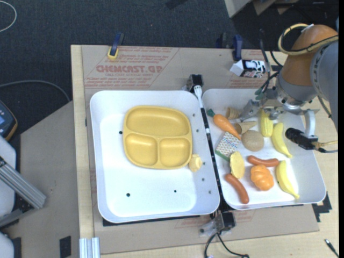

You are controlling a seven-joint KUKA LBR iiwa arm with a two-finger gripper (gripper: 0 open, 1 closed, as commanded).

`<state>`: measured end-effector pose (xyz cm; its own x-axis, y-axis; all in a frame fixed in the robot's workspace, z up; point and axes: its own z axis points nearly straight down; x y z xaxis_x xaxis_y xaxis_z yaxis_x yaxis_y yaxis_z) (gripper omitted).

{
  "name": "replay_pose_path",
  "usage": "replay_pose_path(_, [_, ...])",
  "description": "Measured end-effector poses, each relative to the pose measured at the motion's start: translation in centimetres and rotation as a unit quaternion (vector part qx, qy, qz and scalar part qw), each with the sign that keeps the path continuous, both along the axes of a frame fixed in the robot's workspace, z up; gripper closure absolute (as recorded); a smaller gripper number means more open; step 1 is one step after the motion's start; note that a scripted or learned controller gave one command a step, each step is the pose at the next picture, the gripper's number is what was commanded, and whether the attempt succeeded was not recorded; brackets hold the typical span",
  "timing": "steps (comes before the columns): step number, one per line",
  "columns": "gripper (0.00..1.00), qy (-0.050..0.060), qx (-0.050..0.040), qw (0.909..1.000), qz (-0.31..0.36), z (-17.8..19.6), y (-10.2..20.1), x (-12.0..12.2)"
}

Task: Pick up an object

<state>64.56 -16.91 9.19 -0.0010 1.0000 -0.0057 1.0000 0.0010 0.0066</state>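
Note:
My gripper [262,108] hangs low over the far part of the right bin [312,190], under the grey arm with its orange band [312,42]. Just below it lies a short yellow piece [266,126], with a banana [280,139] to its right. I cannot tell whether the gripper touches either. Near it are an orange carrot [226,126], a beige round piece [252,140] and a small tan piece [233,113]. Toward the front lie two sausages [263,160] [237,188], an orange fruit [262,178], a second banana [286,179] and a yellow chunk [237,164].
The left bin [107,192] bears a yellow divided tray [157,136] and a small yellow piece [194,163] by its right wall. A checked packet [227,143] lies in the right bin. Clamps and cables line the cardboard base [134,63].

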Motion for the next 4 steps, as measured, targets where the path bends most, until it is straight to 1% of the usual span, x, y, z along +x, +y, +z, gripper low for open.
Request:
replay_pose_path(1, [1.00,-0.006,-0.0013,1.0000,0.001,1.3,0.0,0.3])
replay_pose_path(2, [1.00,0.000,0.0017,1.0000,0.000,6.3,0.1,1.4])
replay_pose_path(3, [1.00,-0.001,0.0011,1.0000,-0.001,12.4,-0.5,0.9])
replay_pose_path(4, [1.00,0.001,0.0019,1.0000,0.000,13.4,-0.5,1.0])
